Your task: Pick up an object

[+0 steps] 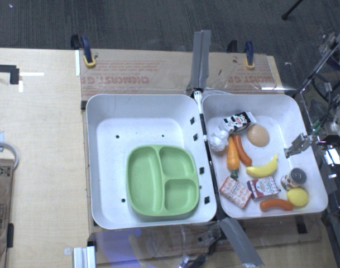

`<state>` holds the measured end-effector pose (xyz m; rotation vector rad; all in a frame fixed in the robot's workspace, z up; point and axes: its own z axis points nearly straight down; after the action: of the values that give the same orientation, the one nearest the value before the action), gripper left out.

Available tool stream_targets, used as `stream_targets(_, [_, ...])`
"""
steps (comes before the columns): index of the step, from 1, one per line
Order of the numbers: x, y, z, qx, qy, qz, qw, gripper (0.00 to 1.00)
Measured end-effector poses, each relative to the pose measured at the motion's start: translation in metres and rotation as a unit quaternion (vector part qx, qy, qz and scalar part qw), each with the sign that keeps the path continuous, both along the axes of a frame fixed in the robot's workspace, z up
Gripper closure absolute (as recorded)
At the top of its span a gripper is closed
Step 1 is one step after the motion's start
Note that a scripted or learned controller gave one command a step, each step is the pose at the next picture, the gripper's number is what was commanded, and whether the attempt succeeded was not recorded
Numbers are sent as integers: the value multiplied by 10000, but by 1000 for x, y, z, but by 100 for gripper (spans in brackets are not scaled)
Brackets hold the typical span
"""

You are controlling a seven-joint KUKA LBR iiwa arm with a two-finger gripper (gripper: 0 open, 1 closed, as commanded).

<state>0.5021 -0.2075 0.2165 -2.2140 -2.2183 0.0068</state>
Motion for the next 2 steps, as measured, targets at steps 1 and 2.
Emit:
stream_targets(1, [27, 91, -127, 0, -12, 808, 9967, 0])
stream_targets(2, [26, 90, -121, 4, 15, 784, 9969, 100])
